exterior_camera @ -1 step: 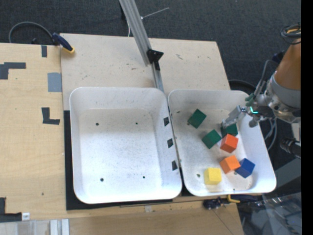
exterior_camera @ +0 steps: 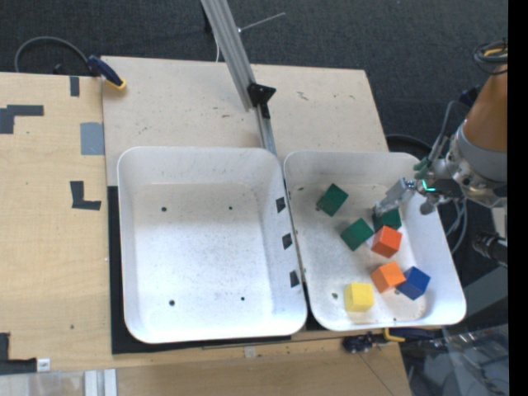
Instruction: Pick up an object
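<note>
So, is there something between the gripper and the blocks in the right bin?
Nothing visible does. The gripper hangs in the right bin, right at a green block, with the orange-red block just below it.

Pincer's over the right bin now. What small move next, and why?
Probably lower the pincer straight down onto the green block just beneath it. It hangs above the cluster in the right bin with nothing visibly between its fingers. An orange block sits close against that green one, so descend carefully.
</note>
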You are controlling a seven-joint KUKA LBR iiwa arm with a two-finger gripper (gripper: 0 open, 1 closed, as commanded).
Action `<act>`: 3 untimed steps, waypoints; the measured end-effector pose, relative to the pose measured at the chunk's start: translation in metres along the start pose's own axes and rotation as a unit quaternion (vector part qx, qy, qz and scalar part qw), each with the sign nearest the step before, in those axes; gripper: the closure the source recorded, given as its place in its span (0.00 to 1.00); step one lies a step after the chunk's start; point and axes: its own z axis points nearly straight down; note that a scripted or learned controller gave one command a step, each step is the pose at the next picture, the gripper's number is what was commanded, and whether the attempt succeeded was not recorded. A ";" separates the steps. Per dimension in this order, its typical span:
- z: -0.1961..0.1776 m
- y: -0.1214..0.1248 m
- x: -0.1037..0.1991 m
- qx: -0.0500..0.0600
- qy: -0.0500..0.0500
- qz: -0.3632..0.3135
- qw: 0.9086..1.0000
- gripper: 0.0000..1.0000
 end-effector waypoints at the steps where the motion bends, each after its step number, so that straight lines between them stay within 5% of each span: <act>1: 0.044 0.002 0.000 0.002 0.000 0.001 1.000 0.00; 3: 0.137 -0.013 -0.010 -0.002 -0.002 0.002 1.000 0.00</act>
